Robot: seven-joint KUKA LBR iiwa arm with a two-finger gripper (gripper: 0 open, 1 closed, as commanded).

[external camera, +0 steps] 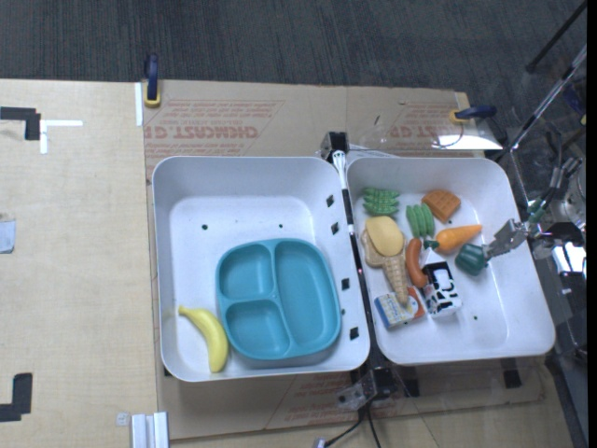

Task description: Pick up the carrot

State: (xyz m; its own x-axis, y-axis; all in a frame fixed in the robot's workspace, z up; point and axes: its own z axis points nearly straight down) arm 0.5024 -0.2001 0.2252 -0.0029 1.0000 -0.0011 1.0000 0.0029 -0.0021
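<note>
Orange tapered carrot [459,237] is lying in the right white bin [522,329], towards its far right, tip pointing right. Gripper [473,259] is seen just near of it, dark teal-looking end touching or almost touching the carrot; finger state cannot be told. Green bean pods [420,220] lie just left of it.

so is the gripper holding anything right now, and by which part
Cannot be told. The gripper sits low in the right bin, right beside the leafy end of the carrot, but nothing shows clearly between its tips.
</note>
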